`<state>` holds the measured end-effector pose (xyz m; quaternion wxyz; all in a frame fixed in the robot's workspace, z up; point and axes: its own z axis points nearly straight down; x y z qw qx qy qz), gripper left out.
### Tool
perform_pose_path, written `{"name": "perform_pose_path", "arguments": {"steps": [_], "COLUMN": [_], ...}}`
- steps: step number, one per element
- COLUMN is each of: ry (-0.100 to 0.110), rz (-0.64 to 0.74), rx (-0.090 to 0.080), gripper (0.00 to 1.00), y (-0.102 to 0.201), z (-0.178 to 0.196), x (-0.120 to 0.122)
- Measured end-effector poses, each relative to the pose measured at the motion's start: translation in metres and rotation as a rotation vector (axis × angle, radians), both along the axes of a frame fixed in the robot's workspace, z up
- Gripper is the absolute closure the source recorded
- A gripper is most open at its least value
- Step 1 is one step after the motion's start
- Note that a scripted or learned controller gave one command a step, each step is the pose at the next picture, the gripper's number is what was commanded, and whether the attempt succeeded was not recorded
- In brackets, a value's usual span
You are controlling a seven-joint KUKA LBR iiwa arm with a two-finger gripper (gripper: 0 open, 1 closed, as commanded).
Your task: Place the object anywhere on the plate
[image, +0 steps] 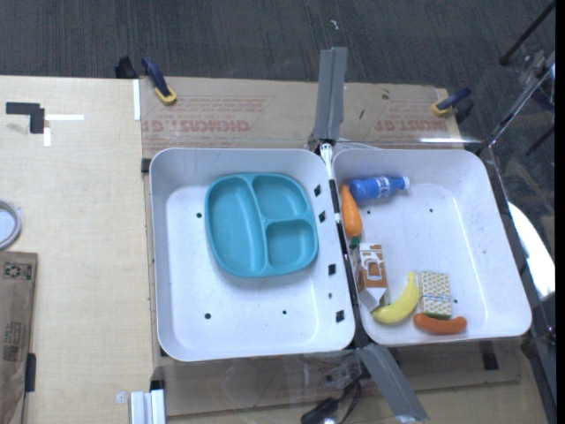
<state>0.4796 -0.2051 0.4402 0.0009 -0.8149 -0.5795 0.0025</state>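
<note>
Gripping state: cannot tell – nothing here settles whether the gripper is released, clenched or grasping anything.
Arm pose: cannot tell from this view.
Plate: a teal plate [261, 225] with three compartments, one long well on its left side and two smaller wells on its right; it lies flat in the upper middle of the left bin [185, 307], turned slightly askew to the bin's walls.
Objects to place: all six lie in the right bin [477, 228], across the two inner bin walls from the plate.
Bottle: a blue bottle [378, 187] on its side near the bin's far left corner, its white cap pointing right.
Carrot: an orange carrot [351, 213] just below the bottle, lying along the bin's left wall.
Carton: a small orange-and-white carton [372, 268] below the carrot, also close against the left wall.
Banana: a yellow banana [399, 300] curving up to the right, its lower end touching the carton's near corner.
Patterned box: a pale, speckled box [433, 291] just beside the banana's tip.
Sausage: a red-orange sausage [440, 324] – just below the patterned box, near the bin's front wall.
Surroundings: a grey post [332, 95] rising behind the seam between the bins; two blue clamps [159, 81] on a cardboard sheet [238, 113]; a tape roll [7, 226] at the bench's left edge.
</note>
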Motion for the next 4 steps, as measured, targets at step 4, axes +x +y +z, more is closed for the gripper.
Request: {"name": "perform_pose_path", "arguments": {"steps": [4], "ry": [-0.002], "rz": [0.241], "rx": [0.000], "gripper": [1.00], "y": [-0.001], "z": [0.000], "x": [0.020]}}
